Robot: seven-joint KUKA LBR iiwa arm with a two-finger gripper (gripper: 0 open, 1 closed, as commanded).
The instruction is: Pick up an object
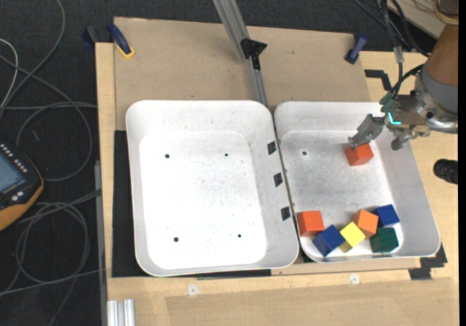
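A red block [359,154] lies in the upper part of the right bin [320,128]. My gripper [378,143] hangs over that bin's upper right, its two fingers spread apart. The left fingertip [360,140] sits just above the red block's top edge, while the other finger stands off to the right, so the block is not between them. Near the bin's front edge are several more blocks: orange [311,222], blue [328,239], yellow [352,233], a second orange [368,221], a second blue [386,215] and green [384,239].
The left bin [145,172] stands beside the right one, with black clips [277,179] along the shared rim. A metal pole [233,19] slants up from the back of the bench. Blue clamps [121,41] hold the board's far corners.
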